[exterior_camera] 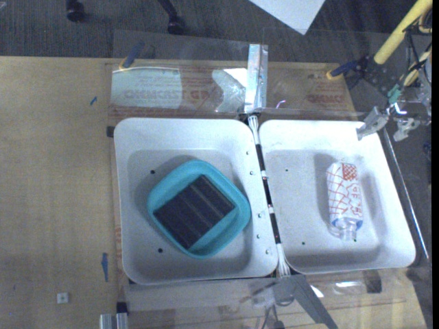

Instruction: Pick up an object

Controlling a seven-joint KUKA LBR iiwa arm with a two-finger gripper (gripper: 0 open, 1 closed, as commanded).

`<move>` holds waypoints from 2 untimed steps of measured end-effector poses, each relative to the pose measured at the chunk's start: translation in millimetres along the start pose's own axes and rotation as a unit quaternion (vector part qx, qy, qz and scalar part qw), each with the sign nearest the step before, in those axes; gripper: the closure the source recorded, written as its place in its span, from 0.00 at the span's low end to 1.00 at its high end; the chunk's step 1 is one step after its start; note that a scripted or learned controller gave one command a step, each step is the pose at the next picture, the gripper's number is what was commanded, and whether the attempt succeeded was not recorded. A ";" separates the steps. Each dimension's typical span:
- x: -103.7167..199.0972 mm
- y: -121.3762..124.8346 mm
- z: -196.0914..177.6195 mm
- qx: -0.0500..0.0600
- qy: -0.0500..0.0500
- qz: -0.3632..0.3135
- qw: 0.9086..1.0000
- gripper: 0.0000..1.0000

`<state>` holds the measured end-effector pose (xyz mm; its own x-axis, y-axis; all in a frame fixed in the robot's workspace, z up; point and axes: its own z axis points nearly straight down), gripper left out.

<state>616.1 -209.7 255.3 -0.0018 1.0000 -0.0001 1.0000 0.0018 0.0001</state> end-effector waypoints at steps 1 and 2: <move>32.1 -1.9 97.8 0.000 0.000 -0.061 0.998 0.00; 34.5 -13.9 167.7 -0.004 -0.002 -0.104 0.995 0.00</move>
